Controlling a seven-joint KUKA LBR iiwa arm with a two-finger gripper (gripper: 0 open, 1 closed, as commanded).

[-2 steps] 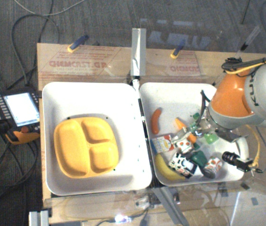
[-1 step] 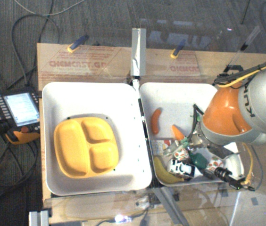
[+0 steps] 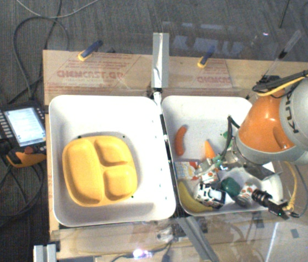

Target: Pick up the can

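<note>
The can [image 3: 211,193] appears to be the white, black and red cylinder lying on its side near the front of the right bin [image 3: 197,111], among a pile of objects. The arm, with its orange band [image 3: 263,131], reaches down into this bin from the right. My gripper [image 3: 223,168] sits low over the pile, just behind and to the right of the can, partly hidden by the wrist. A dark green round object [image 3: 231,185] lies right beside the gripper. I see nothing clearly held.
In the right bin lie an orange sausage [image 3: 181,139], a carrot [image 3: 209,148], a banana [image 3: 189,198] at the front wall and red-white packets [image 3: 249,191]. The left bin [image 3: 61,111] holds a yellow divided tray [image 3: 100,169]. A pendant [image 3: 18,125] rests at left.
</note>
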